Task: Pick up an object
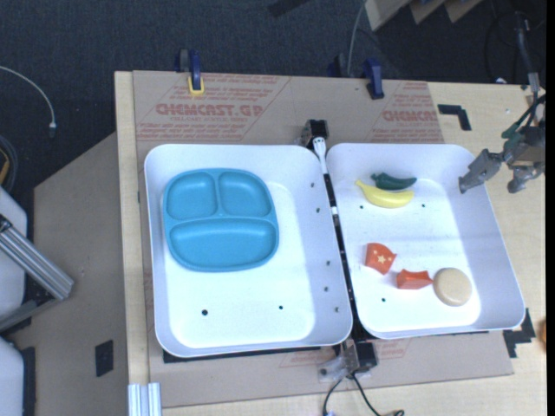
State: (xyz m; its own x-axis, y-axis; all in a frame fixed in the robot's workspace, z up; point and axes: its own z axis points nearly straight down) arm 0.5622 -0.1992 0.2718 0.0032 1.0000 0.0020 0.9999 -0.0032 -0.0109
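Fingers: spread apart, nothing seen between them.
Gripper (497, 170): placed at the right bin (486, 232)'s upper right rim, right of frame.
Banana (387, 195): laid upper centre of that bin, long axis roughly left-right.
Open room: bare white floor is left between banana and gripper.
Left bin (295, 310): occupied by a blue plate (221, 219).

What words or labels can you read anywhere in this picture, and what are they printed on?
"CHEMCAST G P": red print on the brown protective sheet covering the bench top, behind the left bin.
The same red print repeats behind the right bin, but there it is cut off and too blurred to read whole.
Smaller red lines under both are too small to read.
The blue divided plate and the toy food carry no text.
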